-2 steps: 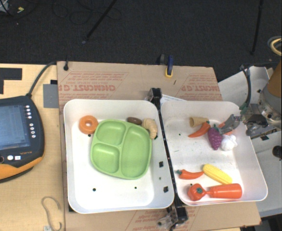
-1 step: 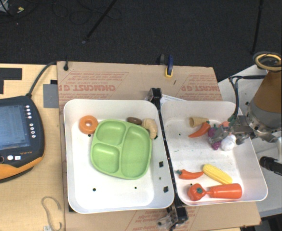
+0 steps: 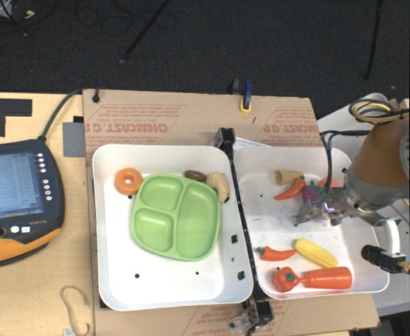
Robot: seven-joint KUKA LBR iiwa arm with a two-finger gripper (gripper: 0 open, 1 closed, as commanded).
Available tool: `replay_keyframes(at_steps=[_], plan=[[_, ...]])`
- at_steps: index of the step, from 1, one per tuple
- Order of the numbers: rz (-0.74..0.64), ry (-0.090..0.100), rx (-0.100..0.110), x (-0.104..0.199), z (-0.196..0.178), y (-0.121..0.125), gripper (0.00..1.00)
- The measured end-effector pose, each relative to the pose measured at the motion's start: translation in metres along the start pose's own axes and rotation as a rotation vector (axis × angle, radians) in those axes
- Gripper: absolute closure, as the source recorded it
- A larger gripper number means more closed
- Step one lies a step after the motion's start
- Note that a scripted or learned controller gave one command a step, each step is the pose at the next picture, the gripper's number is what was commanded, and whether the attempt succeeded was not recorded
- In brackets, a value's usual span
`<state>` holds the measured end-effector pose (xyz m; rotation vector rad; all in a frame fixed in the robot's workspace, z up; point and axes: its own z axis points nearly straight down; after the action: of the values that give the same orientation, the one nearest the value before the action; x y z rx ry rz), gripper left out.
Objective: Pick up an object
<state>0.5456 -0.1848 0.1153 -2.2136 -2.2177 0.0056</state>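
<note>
My gripper (image 3: 322, 214) is down in the right bin (image 3: 373, 285), near its middle right, and looks open with nothing between its fingers. A small purple object (image 3: 310, 194) lies just at its upper left, touching or nearly touching it. An orange-red pepper (image 3: 290, 189) and a tan cone-shaped piece (image 3: 285, 176) lie further left. Closer to the front of the bin are a yellow corn cob (image 3: 315, 253), a small orange chili (image 3: 277, 253) and a long red-orange carrot-like toy (image 3: 314, 278).
The left bin (image 3: 113, 271) holds a green divided plate (image 3: 176, 217), an orange ring (image 3: 128, 180), a brown piece (image 3: 195, 176) and a beige piece (image 3: 219, 184). A tablet (image 3: 15, 194) lies at the far left of the bench. The divider between the bins (image 3: 237, 215) runs left of my gripper.
</note>
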Motion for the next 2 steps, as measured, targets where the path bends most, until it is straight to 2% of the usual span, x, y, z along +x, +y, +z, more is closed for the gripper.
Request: replay_keyframes(at_steps=[1,2], plan=[[0.0,-0.001,-0.004,0.003,0.029,0.001,0.0],[0.005,-0.002,-0.005,0.002,0.017,0.001,1.0]])
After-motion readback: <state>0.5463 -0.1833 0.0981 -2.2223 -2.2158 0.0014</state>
